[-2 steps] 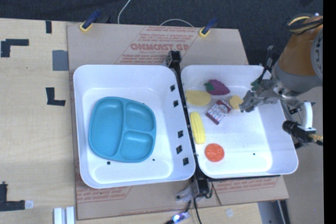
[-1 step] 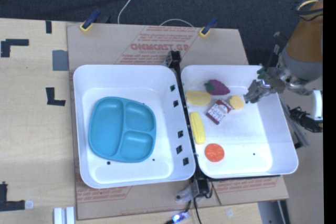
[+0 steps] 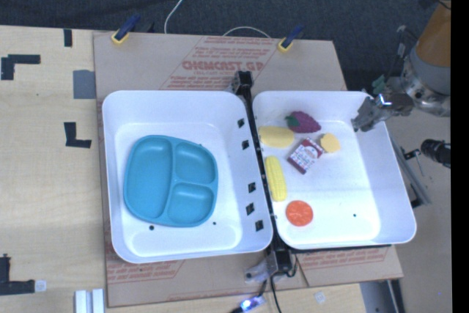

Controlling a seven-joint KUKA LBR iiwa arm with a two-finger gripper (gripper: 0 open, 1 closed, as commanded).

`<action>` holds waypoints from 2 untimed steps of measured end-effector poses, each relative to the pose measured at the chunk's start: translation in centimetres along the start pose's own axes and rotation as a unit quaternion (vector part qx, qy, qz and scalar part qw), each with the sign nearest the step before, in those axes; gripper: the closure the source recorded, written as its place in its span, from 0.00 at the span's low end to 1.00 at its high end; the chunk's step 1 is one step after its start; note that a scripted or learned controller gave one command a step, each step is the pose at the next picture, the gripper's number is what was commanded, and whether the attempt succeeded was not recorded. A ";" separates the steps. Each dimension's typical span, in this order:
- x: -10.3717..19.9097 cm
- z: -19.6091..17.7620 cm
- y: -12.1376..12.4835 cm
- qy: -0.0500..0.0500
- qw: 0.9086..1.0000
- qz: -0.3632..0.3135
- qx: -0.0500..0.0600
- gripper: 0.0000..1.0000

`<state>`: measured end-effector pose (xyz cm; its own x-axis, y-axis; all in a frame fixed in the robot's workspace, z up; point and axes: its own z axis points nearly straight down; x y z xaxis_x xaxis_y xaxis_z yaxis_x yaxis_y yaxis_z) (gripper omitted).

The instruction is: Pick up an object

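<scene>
Pale wooden surface [image 3: 44, 157] carries two white bins: the left bin [image 3: 117, 110] holds a blue divided plate [image 3: 171, 181], the right bin [image 3: 381, 187] a cluster of toy foods, among them a corn cob [image 3: 275, 178] and an orange disc [image 3: 299, 213]. Over its far right rim hangs the gripper [image 3: 368, 116], apparently poised to descend; whether its jaws are parted I cannot tell.

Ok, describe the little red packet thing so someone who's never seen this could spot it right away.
Look in the right-hand white bin, among the toy foods near its left side. The red packet lies between the corn cob and the small yellow piece, below the purple grapes. It is the one flat, boxy item with a printed label.
</scene>
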<state>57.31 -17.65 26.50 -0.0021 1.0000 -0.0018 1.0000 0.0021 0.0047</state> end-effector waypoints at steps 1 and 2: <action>5.8 0.6 1.4 0.001 1.000 -0.002 0.002 1.00; 10.1 1.5 1.7 0.001 1.000 -0.001 0.003 1.00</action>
<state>59.02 -7.51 24.95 -0.0044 1.0000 0.0000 1.0000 0.0044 -0.0011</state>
